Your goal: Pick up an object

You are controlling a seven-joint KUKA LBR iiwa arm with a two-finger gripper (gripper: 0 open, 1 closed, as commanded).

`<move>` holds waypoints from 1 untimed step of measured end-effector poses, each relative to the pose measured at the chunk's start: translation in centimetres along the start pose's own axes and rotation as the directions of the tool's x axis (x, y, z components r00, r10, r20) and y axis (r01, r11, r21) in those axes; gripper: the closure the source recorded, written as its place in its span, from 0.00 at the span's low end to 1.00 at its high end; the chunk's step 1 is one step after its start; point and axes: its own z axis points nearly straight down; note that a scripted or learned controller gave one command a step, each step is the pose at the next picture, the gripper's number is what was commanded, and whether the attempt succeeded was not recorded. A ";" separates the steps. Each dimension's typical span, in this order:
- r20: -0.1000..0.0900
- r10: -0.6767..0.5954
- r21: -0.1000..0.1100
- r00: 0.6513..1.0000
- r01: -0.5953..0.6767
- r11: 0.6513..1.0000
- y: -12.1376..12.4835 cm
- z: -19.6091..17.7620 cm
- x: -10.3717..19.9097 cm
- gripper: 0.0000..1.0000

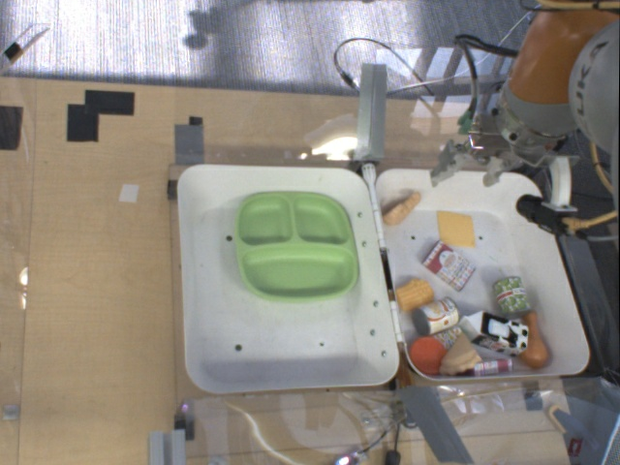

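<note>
Located the end effector [477,163] above the far rim of the right bin [572,298], hanging clear of the contents. Could not tell from this view whether released or clenched; saw nothing grasped in it.

Found the candidate objects all in the right bin: a yellow cheese slice [456,229] nearest the end effector, a bread piece [401,206] against the divider, a red-and-white carton [449,264] mid-bin, and a green can [509,294] near the right wall. Noted a crowded cluster at the near end, with a tomato [426,355] and a carrot [536,347] touching neighbours. Noted a green divided plate [295,243] in the left bin [208,279].

Judged the approach step not yet completed. Recommended the carton as target: well apart from its neighbours, with tall sides to close on. Advised against the cheese slice as probably too flat. Advised centring above the target, aligning across its narrow width, and descending vertically.
</note>
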 end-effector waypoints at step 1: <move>0.002 0.065 0.001 0.998 -0.065 0.998 -3.8 6.3 -5.9 0.00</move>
